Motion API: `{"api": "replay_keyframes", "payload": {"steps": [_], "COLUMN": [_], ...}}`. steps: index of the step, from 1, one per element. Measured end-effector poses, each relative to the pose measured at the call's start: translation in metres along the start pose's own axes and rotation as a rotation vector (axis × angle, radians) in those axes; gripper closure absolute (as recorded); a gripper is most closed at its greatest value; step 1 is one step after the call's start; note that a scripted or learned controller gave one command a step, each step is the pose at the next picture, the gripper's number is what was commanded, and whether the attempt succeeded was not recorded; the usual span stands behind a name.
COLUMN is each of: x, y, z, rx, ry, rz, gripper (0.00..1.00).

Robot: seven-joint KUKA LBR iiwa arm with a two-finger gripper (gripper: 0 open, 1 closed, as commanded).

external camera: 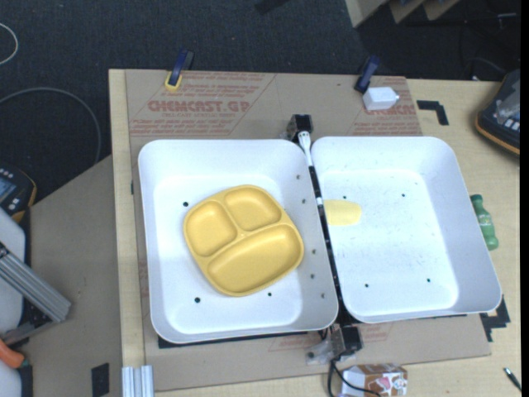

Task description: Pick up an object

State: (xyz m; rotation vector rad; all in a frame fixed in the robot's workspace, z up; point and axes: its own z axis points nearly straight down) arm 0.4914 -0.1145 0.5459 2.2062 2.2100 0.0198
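Yellow items are the two candidates for pick-up. A divided plate (242, 240) with three compartments lies flat near the middle of the left bin (157, 222), slightly turned and clear of every wall. A small pale yellow piece (341, 212) lies flat in the right bin (463, 222), just beside that bin's left wall and near the seam between the bins.

Step in hand, as judged: approach and selection, with nothing yet lifted.

Recommendations for doing it well:
- The small piece is the nearer target for an arm entering from the right, but it looks thin and sits close to the wall. A descent should leave room on the wall side, or the closing stroke may strike the rim instead of the piece.
- The plate is the larger mark. Its raised outer rim and inner dividers offer edges to pinch, while its broad smooth hollows do not. A grasp set across the rim, not down into a compartment, seems the sounder choice.
- The plate appears light and rigid, so a pinch at one edge may tip it on lifting. The lift should be slow.

Gripper state: how far open it stands, and whether it holds or touches anything, cannot be told from this view
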Motion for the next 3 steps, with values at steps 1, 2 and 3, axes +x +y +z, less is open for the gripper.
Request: {"api": "replay_keyframes", "payload": {"steps": [1, 2, 3], "x": [0.001, 0.017, 0.151], "y": [0.002, -0.009, -0.017], "z": [-0.001, 0.120, 0.196], "rx": [0.016, 0.036, 0.034], "ry": [0.001, 0.007, 0.008], "rz": [0.000, 0.002, -0.013], "gripper": [1.00, 1.00, 1.00]}}
